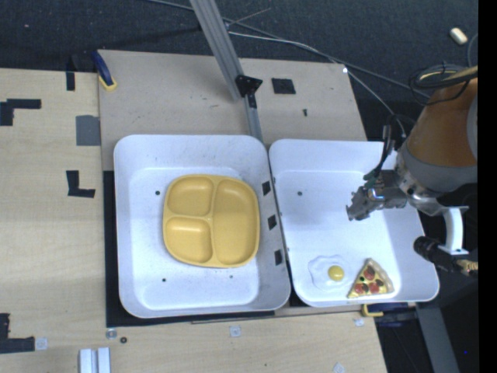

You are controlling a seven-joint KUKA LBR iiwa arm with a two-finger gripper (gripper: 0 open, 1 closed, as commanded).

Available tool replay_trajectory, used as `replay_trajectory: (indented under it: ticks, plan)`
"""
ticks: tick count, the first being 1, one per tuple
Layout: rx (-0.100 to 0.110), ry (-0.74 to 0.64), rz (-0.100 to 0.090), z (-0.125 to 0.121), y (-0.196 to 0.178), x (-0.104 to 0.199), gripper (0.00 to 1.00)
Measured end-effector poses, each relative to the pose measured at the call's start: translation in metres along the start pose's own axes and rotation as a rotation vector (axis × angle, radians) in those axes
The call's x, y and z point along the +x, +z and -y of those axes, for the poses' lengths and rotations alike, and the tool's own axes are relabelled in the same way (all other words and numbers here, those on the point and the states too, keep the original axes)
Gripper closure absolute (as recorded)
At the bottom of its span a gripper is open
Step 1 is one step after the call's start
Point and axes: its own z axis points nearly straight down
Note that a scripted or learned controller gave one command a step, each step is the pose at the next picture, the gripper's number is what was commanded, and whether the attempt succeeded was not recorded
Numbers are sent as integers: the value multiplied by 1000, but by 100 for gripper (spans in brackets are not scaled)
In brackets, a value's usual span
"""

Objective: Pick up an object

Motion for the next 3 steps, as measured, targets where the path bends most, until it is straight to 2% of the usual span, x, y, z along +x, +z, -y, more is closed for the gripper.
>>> replay_trajectory:
  ticks: [1,2,3]
  plan:
    - [1,1,0,1,-43,-3,100]
    - [7,-3,-2,-9,-26,52,100]
    - [7,-4,-2,-5,-22,110,100]
